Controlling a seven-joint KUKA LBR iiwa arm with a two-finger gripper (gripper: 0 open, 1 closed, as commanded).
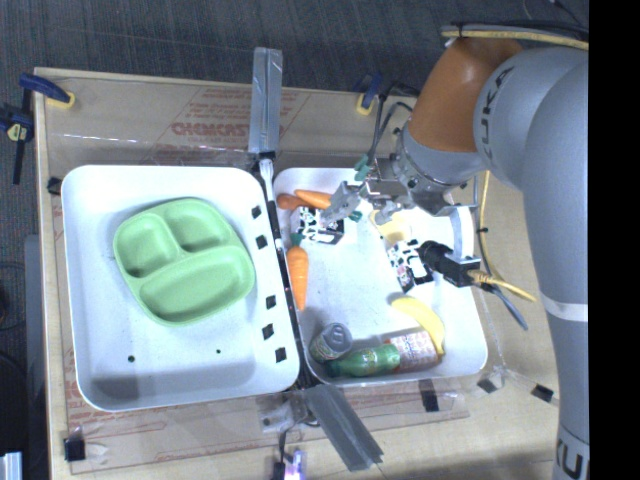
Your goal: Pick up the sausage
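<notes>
Fig. 1. My hand (pixel 347 201) over the far part of the right bin (pixel 352 293), seen from above at a slant. My arm comes in from the view's right, its orange band above the wrist. From this angle I cannot tell whether my hand is open or closed, and nothing can be seen gripped in it.

(a) Sausage (pixel 305 200): lies on the bin floor just to the view's left of my hand, by the bin's far wall. Its near end comes up close to my hand; whether the two touch I cannot tell.
(b) Black-and-white patterned piece (pixel 320 230): just nearer the camera than my hand and slightly to its left.
(c) Carrot (pixel 297 276): further toward the camera from my hand, lying along the bin's left wall, green top pointing toward the sausage.
(d) Banana (pixel 422 318) and green bottle (pixel 375 358): well apart from my hand, at the bin's near end, the bottle on its side along the near wall.
(e) Left bin (pixel 100 353): well to the left of my hand. It holds a green divided plate (pixel 183 258).

Both bins rest on the bench (pixel 150 118).
</notes>
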